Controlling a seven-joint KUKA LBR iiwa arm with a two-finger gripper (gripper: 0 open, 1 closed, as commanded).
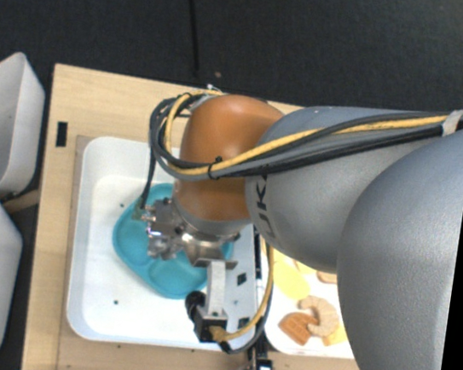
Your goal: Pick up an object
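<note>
Here, flat turquoise blob [138,242] — soft-edged, in left bin [95,203]; claw's state unclear.

The grey arm with its orange wrist band [218,156] covers the middle of the left shallow white bin [95,289] and most of the right shallow white bin [310,349]. The flat turquoise-blue plastic object [140,248] is partly hidden under the wrist (its right side cannot be seen). The gripper's working end is hidden beneath the wrist housing. A pale yellow flat item [291,277] and a tan, curled, food-like piece [314,322] peek out, cut off by the arm.
</note>
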